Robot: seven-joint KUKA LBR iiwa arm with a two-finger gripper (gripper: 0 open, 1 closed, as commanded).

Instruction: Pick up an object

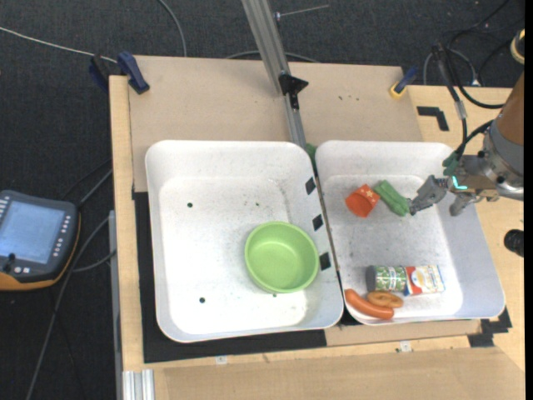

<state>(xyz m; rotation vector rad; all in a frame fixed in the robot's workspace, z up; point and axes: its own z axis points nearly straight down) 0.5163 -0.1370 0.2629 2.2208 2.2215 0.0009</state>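
Nearby, green block (391, 198) beside red cup (361, 202), carton (405, 279) apart.

We see the gripper (441, 200) over the right bin (475, 248), its fingers spread apart with nothing between them. Just beside its nearer finger lies a green oblong object (391, 198), and past that a small red cup (361, 202). Below the gripper sit a labelled can on its side (404, 279) and a hot dog toy (370, 304). Well away, in the left bin (179, 248), rests a green bowl (281, 257).
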